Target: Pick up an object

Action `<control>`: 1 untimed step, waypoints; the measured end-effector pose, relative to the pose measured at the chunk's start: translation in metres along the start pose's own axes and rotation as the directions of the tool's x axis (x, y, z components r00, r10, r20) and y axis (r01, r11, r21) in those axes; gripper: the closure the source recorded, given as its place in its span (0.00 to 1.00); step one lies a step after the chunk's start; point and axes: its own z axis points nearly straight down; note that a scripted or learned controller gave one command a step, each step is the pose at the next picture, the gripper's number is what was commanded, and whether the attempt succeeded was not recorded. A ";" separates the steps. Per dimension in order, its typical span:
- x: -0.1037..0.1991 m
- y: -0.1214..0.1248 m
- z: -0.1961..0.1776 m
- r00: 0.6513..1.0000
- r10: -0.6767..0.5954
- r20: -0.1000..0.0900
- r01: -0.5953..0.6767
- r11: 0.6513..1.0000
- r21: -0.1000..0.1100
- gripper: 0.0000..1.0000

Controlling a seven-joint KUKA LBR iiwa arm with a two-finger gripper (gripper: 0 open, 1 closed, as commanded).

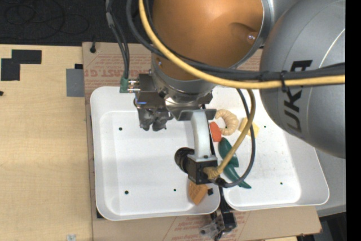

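Observation:
My gripper [152, 119] hangs over the back of the left bin [113, 189], with bare white floor under it and nothing seen in it. A tan-orange lump [197, 195] lies at the front right corner of that bin, partly under the wrist hardware. Just across the divider, in the right bin [299, 178], sit a beige ring-shaped piece [229, 119], a small red-orange piece [215, 132], a yellow bit [250, 128] and a teal object [229, 156]. These all lie to the gripper's right, partly hidden by the arm and cables.
The big grey and orange arm covers the back of both bins. A raised rim runs between the bins. The tan bench top [39, 149] spreads out on the left, with dark patches on it at the back.

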 end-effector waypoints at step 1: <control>0.001 0.016 0.247 1.000 0.001 0.002 -0.001 1.000 0.005 1.00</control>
